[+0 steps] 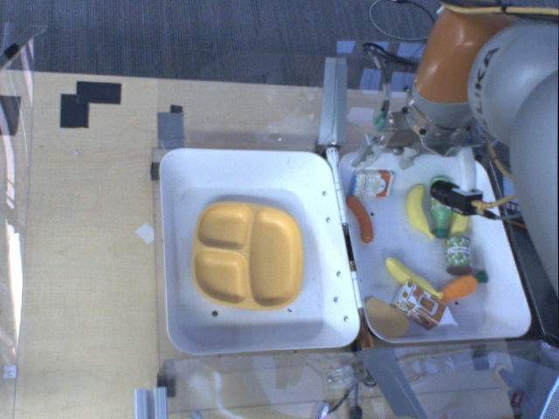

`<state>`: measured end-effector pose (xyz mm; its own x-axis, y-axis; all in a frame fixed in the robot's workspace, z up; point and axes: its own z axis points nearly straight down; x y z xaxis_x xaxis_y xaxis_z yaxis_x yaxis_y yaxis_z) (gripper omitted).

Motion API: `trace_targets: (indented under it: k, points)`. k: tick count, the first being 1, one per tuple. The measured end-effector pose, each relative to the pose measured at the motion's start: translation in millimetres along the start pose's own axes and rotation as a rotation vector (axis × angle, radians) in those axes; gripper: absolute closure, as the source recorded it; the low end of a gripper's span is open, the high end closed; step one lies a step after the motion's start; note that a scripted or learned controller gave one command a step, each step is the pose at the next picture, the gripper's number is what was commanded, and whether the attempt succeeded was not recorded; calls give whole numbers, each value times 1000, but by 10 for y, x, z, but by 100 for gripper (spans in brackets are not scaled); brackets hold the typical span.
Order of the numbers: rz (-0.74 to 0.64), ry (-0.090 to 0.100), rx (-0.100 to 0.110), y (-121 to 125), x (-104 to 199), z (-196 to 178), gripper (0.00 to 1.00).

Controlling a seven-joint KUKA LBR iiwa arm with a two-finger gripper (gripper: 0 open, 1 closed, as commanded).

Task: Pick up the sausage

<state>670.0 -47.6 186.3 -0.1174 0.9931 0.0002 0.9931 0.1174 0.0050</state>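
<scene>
A yellow divided plate (250, 253) lay in the left bin (179, 321). Just past the divider, the sausage (361, 219) rested along the left wall of the right bin (515, 308) — untouched, well clear of the gripper (400, 143). Near it sat a small carton (373, 182), a banana (419, 209), a green bottle (441, 219), a carrot (460, 287) and a snack packet (419, 303). The gripper hung over the bin's far edge, its fingers spread with nothing between them.
</scene>
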Motion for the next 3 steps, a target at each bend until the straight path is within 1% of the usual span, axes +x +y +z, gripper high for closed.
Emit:
trace_targets:
  k: [1,2,3]
  points:
    - [-143,-3,-4,-286,-515,980,0]
    - [-144,-2,-13,-256,-503,844,100]
    - [-144,-2,-12,-256,-503,845,0]
